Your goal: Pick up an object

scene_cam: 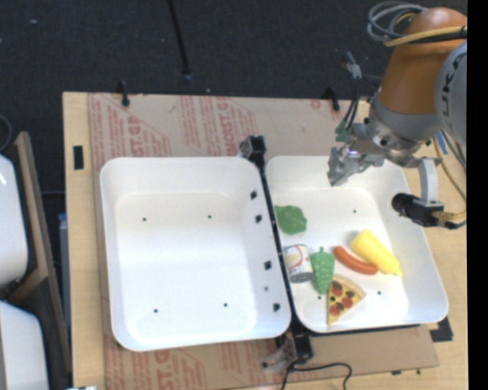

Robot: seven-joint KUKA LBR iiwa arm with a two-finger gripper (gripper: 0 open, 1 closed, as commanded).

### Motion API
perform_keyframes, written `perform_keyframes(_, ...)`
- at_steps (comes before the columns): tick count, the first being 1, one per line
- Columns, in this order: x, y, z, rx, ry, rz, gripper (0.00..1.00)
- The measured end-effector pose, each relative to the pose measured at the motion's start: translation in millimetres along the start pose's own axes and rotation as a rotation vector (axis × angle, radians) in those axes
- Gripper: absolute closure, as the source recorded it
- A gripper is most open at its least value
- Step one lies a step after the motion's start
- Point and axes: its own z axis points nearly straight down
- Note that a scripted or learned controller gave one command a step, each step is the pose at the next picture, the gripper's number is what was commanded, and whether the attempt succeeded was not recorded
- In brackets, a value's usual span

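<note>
You have five small objects lying loose in the right bin (415, 299), all in its lower half. A flat green leaf-like piece (290, 218) sits at about 9 o'clock, near the divider. Below it, at 7 o'clock, a small pale round item (296, 257) touches an upright-pointing green piece (322, 266). A pizza slice (341, 297) lies at 6 o'clock, tip down-left. A red sausage (355, 260) lies against a yellow corn-like piece (376, 252) toward 4 o'clock

Two bins sit side by side on the desk (89, 242). In the right bin (415, 291) a leaf (291, 218) lies near the divider, with a can (297, 257), pepper (322, 268) and pizza slice (342, 296) before it and a sausage (355, 260) and corn (376, 252) to their right. The pincer (342, 171) hangs over that bin's rear.
</note>
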Motion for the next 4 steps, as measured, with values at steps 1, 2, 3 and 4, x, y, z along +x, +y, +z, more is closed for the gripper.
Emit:
perform_keyframes(1, 42.6, -21.8, 13.8, 0.000, 0.000, 0.000, 1.00)
perform_keyframes(2, 87.5, -42.8, 25.2, 0.001, 0.000, 0.000, 1.00)
perform_keyframes(3, 134.2, -60.8, 13.9, -0.001, 0.000, -0.001, 1.00)
perform_keyframes(4, 182.5, -86.5, 5.4, -0.001, 0.000, -0.002, 1.00)
